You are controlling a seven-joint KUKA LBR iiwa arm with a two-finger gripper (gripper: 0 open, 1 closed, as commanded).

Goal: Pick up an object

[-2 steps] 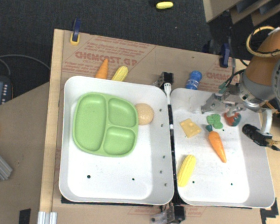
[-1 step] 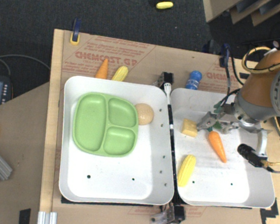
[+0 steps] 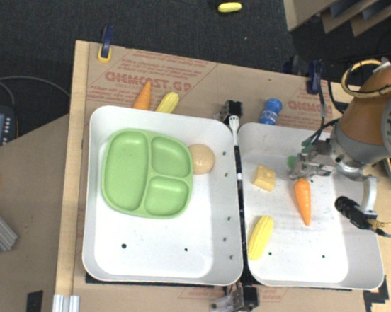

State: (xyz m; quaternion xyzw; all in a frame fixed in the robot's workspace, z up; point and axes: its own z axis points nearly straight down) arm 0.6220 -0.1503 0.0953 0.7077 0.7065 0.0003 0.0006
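Carrot (image 3: 302, 200): the orange toy carrot lies flat in the right bin (image 3: 323, 268), in its back half, thick end toward the rear and tip pointing toward the front edge. The gripper (image 3: 311, 165) sits low over the bin just behind the carrot's thick end, very close to it. Whether they touch is unclear from this angle. Whether the gripper is open or closed cannot be told either, since the wrist body covers it from above, and nothing can be seen held in it. A small green part shows at the gripper's left side. The grey arm (image 3: 372, 118), with its orange band, comes in over the bin's rear right corner.

Left of the carrot, and apart from it, lies a pale yellow wedge-shaped block (image 3: 265, 178). Nearer the front, a yellow corn cob (image 3: 260, 236) lies close to the bin's left wall.

The left bin (image 3: 155, 246) holds a green divided plate (image 3: 147, 174) with three compartments, set in the bin's rear half. A tan round object (image 3: 200, 159) rests against the plate's rear right corner.

On the bench behind the bins lie a second small carrot (image 3: 142, 96) and a yellow piece (image 3: 167, 102) side by side, and further right a blue bottle (image 3: 270, 112). A black clamp (image 3: 231, 110) sits at the rear where the two bins meet. On the dark floor beyond the bench lies a small yellow object (image 3: 230, 7).
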